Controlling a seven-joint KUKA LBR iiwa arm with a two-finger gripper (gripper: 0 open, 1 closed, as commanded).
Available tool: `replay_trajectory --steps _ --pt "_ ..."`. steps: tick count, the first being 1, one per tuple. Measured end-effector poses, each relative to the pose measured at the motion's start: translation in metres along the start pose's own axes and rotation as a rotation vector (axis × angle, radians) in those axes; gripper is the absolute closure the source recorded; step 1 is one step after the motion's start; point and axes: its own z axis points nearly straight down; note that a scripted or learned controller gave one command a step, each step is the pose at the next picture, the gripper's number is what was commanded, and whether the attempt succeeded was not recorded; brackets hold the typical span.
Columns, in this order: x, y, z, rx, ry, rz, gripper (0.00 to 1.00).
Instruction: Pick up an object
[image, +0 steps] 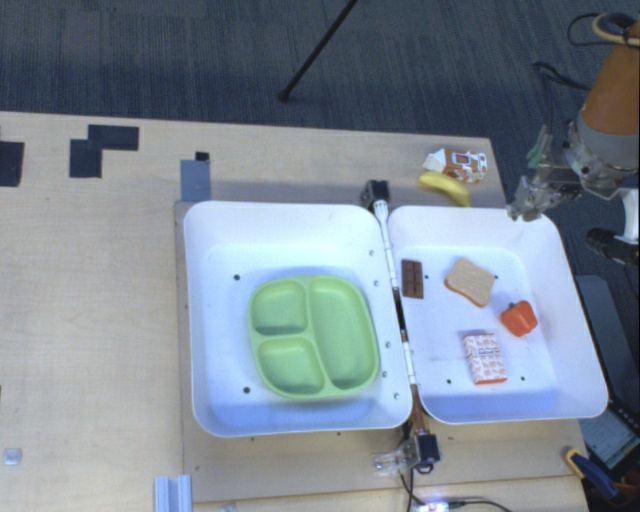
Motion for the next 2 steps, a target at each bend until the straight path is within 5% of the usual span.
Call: replay_trajectory --steps 1,2 --pt "0.130 -0.024 0.007 0.000 0.005 -0.004 1.00" --pt "0.046 0.001 -0.029 -0.003 -0.001 0.001 1.00"
